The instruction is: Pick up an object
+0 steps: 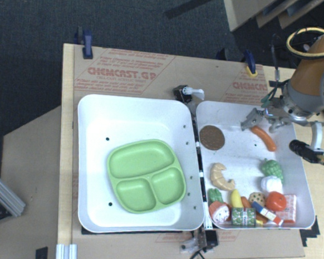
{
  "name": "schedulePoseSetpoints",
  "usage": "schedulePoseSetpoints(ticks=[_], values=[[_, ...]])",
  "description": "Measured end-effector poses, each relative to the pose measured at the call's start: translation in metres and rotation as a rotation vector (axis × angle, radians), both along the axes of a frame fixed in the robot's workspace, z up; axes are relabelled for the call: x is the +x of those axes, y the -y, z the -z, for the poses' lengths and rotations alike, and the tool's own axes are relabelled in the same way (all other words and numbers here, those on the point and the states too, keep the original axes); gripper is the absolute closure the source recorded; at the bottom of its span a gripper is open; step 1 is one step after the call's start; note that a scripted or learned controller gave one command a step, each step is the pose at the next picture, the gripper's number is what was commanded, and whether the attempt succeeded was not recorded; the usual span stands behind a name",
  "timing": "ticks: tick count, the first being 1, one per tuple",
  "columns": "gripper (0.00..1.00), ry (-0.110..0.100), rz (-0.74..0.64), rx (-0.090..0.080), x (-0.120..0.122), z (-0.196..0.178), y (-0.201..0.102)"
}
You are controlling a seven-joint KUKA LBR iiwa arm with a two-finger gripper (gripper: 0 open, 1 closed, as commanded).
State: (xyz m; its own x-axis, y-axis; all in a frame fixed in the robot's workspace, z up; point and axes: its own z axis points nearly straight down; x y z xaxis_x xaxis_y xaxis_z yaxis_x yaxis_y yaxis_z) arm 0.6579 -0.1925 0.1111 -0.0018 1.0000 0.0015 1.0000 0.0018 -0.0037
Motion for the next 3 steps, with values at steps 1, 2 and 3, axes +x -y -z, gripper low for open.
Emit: schedulePoseSetpoints(ticks=[1, 2, 3], values=[[0.0, -0.007, 0.008, 0.001, -0.104, 0.029, 0.023], [1.0, 0.006, 0.003, -0.002, -0.097, 0.016, 0.021], [1.0, 0.008, -0.007, 0.0, -0.044, 0.027, -0.061]])
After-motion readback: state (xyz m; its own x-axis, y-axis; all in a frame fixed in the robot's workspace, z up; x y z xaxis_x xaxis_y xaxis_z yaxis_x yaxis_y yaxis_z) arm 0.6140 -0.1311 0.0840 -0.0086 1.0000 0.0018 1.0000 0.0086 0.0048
